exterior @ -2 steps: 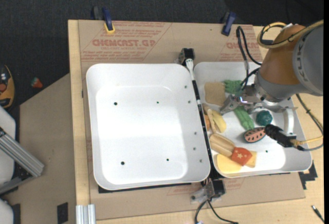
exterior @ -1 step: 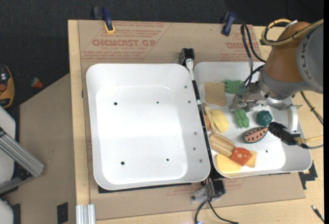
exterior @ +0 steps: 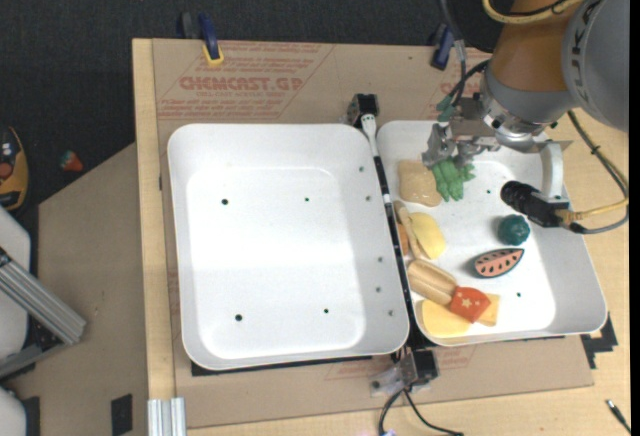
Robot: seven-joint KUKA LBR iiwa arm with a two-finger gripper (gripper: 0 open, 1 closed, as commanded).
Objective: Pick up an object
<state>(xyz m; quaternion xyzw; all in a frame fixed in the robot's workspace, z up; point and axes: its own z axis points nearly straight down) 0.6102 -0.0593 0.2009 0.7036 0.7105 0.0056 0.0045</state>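
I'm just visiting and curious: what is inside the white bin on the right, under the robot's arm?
The right bin holds toy foods: a watermelon slice, a teal ball and a green leafy piece at the gripper. The arm covers the bin's far corner.

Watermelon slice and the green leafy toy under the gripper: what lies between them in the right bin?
In the camera view, a dark teal ball lies just above the watermelon slice; bare bin floor separates it from the green leafy toy.
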